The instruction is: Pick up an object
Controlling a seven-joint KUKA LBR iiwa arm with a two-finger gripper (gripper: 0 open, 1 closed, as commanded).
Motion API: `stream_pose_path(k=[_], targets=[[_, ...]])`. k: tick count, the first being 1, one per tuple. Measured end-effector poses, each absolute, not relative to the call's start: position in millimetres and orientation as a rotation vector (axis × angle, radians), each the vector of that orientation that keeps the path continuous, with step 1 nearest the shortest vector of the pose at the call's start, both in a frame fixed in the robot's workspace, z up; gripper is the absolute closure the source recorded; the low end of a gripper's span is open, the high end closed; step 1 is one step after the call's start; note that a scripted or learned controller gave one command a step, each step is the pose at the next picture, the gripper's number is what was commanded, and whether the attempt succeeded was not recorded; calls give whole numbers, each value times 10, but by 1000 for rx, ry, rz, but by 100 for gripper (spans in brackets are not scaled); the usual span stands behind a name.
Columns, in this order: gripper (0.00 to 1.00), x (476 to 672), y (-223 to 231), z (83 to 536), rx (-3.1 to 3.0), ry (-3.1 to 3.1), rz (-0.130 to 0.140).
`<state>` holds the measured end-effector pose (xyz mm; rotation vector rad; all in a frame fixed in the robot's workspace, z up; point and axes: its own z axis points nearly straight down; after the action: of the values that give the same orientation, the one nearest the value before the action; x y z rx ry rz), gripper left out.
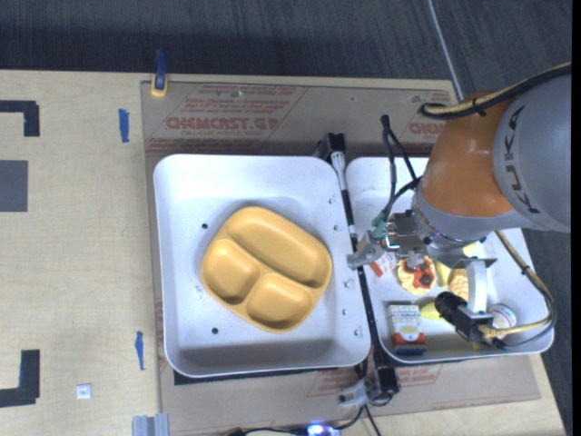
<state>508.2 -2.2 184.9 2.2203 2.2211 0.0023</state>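
Observation:
My gripper (406, 252) hangs low over the right bin (536, 334), under the orange wrist band, near that bin's left side. Just below it lies a small orange and red object (418, 277), partly hidden by the gripper. A pale yellow object (458, 284) sits to its right. A small box with an orange and yellow label (406, 323) rests near the bin's front wall. Whether anything is held is hidden by the wrist.
The left bin (182, 189) carries a large yellow plate with three compartments (263, 267) in its middle. The bins' inner walls meet at about the gripper's left side. The arm covers most of the right bin's back half.

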Motion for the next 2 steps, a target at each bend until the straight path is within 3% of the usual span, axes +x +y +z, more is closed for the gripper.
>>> stream_pose_path(k=[1,2], targets=[[0,5082,-23,1849,2220,2221,2],[0,4797,-964,1474,2222,2220,0]])
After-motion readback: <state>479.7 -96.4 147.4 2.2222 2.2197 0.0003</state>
